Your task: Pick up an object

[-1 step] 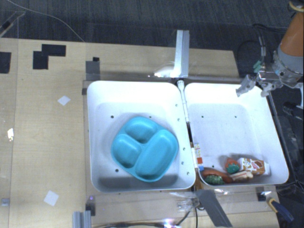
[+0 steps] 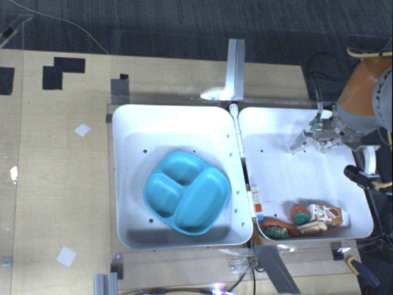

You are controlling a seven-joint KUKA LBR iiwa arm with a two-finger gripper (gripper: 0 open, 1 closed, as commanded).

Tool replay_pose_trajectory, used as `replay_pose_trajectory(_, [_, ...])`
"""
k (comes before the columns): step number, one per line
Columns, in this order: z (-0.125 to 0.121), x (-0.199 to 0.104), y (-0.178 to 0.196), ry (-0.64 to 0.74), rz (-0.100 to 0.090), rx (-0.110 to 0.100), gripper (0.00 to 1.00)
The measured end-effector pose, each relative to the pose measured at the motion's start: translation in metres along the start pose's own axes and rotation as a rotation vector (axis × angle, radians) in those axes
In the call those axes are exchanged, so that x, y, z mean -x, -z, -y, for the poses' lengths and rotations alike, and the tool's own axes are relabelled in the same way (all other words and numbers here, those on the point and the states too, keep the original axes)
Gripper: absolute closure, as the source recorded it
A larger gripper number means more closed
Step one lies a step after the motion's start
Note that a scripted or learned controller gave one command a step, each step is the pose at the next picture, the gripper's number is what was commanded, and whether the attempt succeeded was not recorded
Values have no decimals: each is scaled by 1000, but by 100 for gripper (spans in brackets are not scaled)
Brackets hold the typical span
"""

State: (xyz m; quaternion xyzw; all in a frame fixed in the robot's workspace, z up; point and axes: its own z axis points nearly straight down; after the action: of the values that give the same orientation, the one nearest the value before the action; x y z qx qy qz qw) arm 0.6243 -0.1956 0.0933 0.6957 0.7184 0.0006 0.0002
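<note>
End effector (image 2: 305,141) over right bin (image 2: 276,165) — toys (image 2: 307,219) well below (near edge).

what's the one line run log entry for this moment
arm: in from right, over right bin | claw: above bin's upper part, nothing seen held | left bin: blue divided tray | right bin near edge: small item pile, untouched

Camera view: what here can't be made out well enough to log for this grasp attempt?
- Gripper, over the right bin: too small and blurred to tell open from shut.
- Arm: cut off by the right edge.
- Pile of small items in the right bin's near corner: overlapping and too small to name apart.
- Blue divided plate, left bin: plainly visible.
</note>
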Motion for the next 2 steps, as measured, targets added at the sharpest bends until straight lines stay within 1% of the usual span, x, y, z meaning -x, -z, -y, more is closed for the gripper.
replay_pose_trajectory(1, [10, -20, 16, -86, -1, -4, 0])
replay_pose_trajectory(2, [77, -54, 55, -143, -1, -4, 0])
